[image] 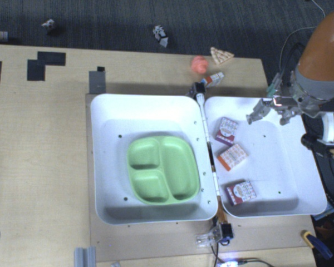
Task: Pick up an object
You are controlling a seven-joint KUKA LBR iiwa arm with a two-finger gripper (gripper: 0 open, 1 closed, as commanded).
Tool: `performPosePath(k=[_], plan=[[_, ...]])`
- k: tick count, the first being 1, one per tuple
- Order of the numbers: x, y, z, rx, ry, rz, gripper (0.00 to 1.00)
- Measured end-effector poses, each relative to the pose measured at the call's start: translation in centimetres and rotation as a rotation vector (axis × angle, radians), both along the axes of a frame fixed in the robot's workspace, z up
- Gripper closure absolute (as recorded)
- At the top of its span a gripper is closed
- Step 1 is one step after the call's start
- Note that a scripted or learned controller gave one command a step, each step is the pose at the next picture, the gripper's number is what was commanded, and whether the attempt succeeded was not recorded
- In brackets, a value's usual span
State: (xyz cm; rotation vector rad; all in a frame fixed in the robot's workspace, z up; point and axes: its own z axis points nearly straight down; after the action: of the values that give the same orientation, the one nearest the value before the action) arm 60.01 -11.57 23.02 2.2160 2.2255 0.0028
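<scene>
Bright, even light falls from above, and the tabletop (pixel 39 149) reads a flat pale tan with no hot spots. The two white bins come close to overexposed: the left bin (pixel 108 149) and the right bin (pixel 289 166) lose surface detail on their floors, and only soft grey shading along their near walls gives them depth. Shadows are faint and diffuse; the green tray (pixel 162 168) casts a weak one at its lower edge, and the small boxes (pixel 232 156) barely any. The dark carpet (pixel 128 10) at the top looks grainy. The whole picture is soft, low in resolution, with print on the boxes unreadable. The arm (pixel 322 54) at the right edge is blurred, its orange band smeared.
</scene>
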Motion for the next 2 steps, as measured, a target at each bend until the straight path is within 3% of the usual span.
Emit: performPosePath(k=[1,2], plan=[[-3.6,-2.4,-12.4,-0.002,-0.001,-0.002,0.00],[-11.1,0.0,-14.3,-0.002,-0.006,-0.003,0.00]])
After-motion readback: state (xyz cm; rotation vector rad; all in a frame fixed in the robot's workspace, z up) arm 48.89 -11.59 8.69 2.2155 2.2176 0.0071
